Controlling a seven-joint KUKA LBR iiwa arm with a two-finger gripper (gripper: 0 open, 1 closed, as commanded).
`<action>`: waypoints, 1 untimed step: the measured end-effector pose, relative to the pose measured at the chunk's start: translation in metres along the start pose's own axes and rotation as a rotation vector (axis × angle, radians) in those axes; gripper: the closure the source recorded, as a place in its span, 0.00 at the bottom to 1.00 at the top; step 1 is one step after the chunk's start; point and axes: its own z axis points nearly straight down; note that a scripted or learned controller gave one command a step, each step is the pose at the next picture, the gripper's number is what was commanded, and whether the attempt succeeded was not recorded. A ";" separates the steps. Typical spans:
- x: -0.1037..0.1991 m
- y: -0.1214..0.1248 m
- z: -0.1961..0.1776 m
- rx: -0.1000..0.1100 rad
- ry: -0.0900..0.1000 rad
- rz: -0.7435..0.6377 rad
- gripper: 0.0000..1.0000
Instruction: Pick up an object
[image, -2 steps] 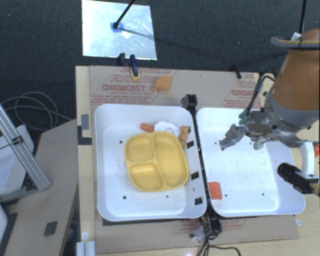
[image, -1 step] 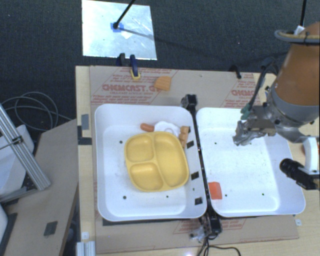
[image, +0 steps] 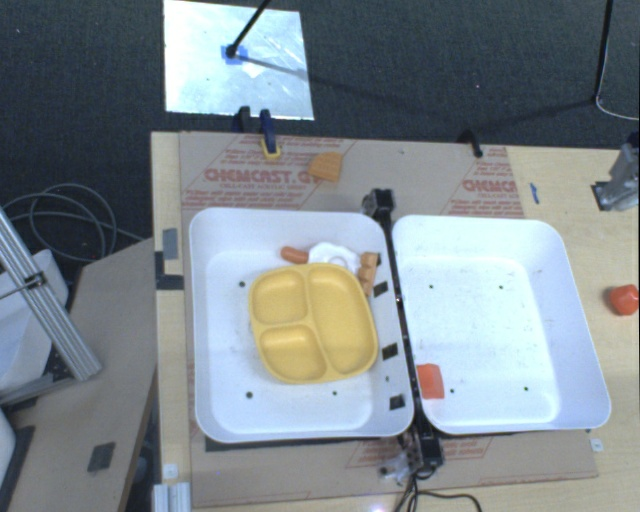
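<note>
From above, the left bin (image: 215, 330) holds a yellow divided tray (image: 311, 323), with a small orange sausage (image: 295, 255), a white piece (image: 333, 256) and a tan piece (image: 368, 268) just behind it (all near the dividing wall). An orange block (image: 429, 380) lies in the right bin (image: 560, 300).

Smooth plastic set on matt board

The yellow divided plate (image: 311, 324) looks like smooth, matt plastic; both white bins (image: 220, 300) (image: 560, 300) have a slightly glossy moulded finish. The bench top (image: 560, 170) is dull brown printed board, the foil-like sheet (image: 238, 58) behind it shiny, the floor (image: 80, 100) a rough dark carpet.
</note>
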 end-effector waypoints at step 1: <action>0.004 0.000 0.009 0.016 0.003 -0.006 0.00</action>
